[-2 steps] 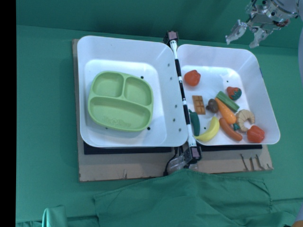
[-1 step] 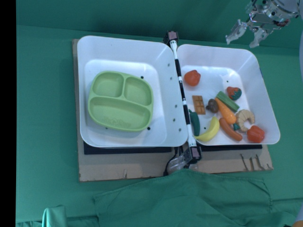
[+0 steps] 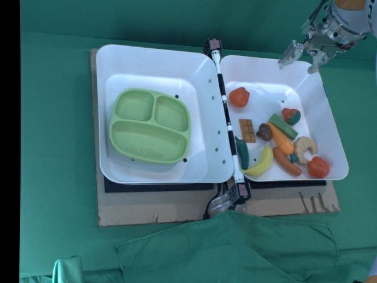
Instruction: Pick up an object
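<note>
The hand (image 3: 301,58) hangs open and empty above the far rim of the right bin (image 3: 330,131), well apart from the toy food. The tomato (image 3: 238,96) sits alone near the divider, an easier pick than the crowded carrot (image 3: 281,139): centre over it, descend straight, then close.

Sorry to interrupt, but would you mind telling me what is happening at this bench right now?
The robot arm is set to pick up an object. Its claw hangs open above the far edge of the right bin with nothing between its fingers. That bin holds toy food: a tomato, a banana, a carrot, a croissant and others, none touched yet. The left bin holds a green divided plate.
</note>
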